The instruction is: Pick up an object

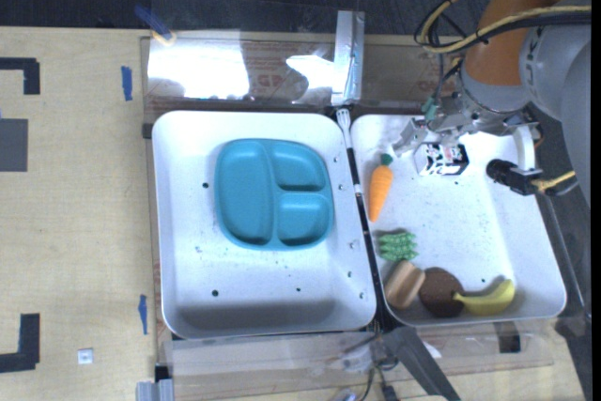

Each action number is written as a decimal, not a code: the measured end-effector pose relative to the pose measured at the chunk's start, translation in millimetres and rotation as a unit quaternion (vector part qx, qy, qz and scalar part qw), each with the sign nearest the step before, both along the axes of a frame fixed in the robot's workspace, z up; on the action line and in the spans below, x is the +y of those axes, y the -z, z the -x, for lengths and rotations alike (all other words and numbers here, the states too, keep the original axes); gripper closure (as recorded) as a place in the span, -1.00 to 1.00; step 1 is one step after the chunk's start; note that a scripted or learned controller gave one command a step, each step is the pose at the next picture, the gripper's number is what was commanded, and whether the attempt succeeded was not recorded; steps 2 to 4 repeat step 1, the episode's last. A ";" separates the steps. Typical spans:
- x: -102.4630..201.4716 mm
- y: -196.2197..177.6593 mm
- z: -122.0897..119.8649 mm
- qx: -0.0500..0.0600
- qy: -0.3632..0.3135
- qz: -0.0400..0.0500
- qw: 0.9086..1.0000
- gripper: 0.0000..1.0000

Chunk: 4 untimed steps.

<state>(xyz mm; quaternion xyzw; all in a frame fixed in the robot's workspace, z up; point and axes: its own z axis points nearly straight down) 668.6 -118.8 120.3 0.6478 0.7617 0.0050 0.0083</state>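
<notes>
Carrot at right bin's left wall, end effector above, grip state unclear

Arm cut off at right edge; end effector fingers indistinct.

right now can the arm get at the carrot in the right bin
Probably yes. The carrot lies by itself against the right bin's left wall, nothing on top of it, and the tool hangs just beside it. That wall may crowd the grasp.

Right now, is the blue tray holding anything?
Empty. The blue tray lies flat in the left bin, all its compartments bare.
</notes>
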 end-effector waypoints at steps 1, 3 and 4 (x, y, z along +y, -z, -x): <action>-38.1 11.3 23.3 -0.014 -0.104 0.004 0.995 -1.00; -38.1 11.3 23.3 -0.014 -0.104 0.004 0.995 -1.00; -38.1 11.3 23.3 -0.014 -0.104 0.004 0.995 -1.00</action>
